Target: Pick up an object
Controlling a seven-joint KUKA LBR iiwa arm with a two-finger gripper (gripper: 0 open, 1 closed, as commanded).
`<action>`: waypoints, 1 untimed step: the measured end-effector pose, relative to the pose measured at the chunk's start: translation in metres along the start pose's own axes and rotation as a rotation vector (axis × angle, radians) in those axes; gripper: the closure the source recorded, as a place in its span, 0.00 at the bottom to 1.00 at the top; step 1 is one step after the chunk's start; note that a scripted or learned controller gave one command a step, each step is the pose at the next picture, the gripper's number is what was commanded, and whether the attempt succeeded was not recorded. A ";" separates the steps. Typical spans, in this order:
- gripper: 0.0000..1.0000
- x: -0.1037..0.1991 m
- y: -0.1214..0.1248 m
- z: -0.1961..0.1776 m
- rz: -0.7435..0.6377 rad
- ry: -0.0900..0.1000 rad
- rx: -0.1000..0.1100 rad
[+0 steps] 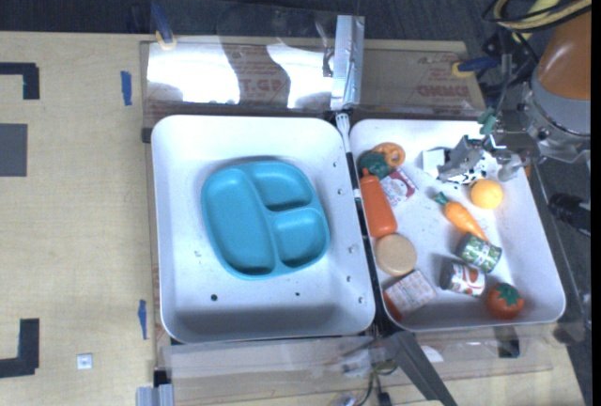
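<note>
Hovering pincer (467, 158), grip unclear; one blue tray (266, 216), two white bins (178, 235).

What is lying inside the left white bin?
Inside the left bin lies one blue divided tray, compartments facing up. Around it the white floor shows a few small dark specks. Whatever is under the tray is covered and cannot be seen.

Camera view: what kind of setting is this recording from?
Probably a robot lab's grasping bench, not a kitchen: two white bins, left and right, sit on a taped wooden bench; toy food such as a plastic carrot fills one, a blue tray the other.
</note>
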State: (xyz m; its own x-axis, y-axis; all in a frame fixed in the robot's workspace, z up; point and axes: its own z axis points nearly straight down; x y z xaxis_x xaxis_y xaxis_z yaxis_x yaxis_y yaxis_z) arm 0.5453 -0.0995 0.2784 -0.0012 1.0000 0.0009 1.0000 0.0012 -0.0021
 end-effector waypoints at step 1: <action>0.00 -0.034 -0.022 0.110 0.016 0.000 0.008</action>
State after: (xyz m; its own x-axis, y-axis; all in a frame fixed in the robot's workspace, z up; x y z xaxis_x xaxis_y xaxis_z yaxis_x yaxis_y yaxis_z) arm 0.5232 -0.1338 0.1684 0.0151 0.9999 0.0008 0.9998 -0.0151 -0.0099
